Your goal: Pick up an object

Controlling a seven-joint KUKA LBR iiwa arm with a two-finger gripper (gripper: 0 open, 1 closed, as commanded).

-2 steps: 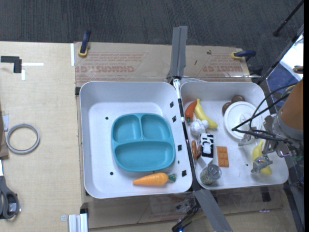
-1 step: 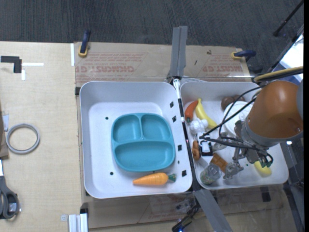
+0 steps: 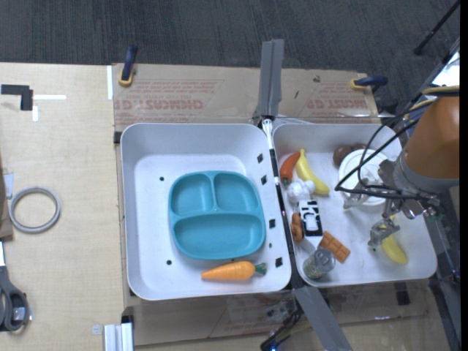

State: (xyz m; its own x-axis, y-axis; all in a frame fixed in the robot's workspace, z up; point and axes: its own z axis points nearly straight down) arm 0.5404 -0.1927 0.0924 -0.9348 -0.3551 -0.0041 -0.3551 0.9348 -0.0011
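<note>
Two shallow white bins side by side on the bench [image 3: 58,137], over a sheet of cardboard [image 3: 190,97]. In the left bin [image 3: 139,218]: a teal divided plate [image 3: 217,214] lying flat near the middle, and just below it, close to the front wall, a toy carrot [image 3: 232,270] lying crosswise with its green top toward the right. In the right bin [image 3: 417,273]: along the left wall an orange-red pepper [image 3: 289,165] touching a yellow banana [image 3: 309,179], below these a small white lump [image 3: 297,191], a black-and-white item [image 3: 311,218], a brown piece [image 3: 296,227], an orange ridged block [image 3: 335,246] and a clear round jar [image 3: 316,263] in the front corner. Toward the back, a brown round thing [image 3: 344,154] beside a white bowl [image 3: 365,175]. Near the front right of that bin, a second yellow banana-shaped toy [image 3: 395,250], lying flat, long axis running from upper left to lower right, upper end under the gripper [image 3: 385,229], lower end pointing at the bin's front right corner. Directly above that upper end, low over the bin floor, hangs the gripper; whether open, closed or gripping the toy cannot be told from this angle. Across bowl and gripper, black cables [image 3: 373,148] from the arm [image 3: 435,141], hiding part of both. Well apart on the bench's left: a grey tape roll [image 3: 33,209] and scissors [image 3: 11,307]. On the cardboard's back edge, two clamps [image 3: 129,64].
</note>
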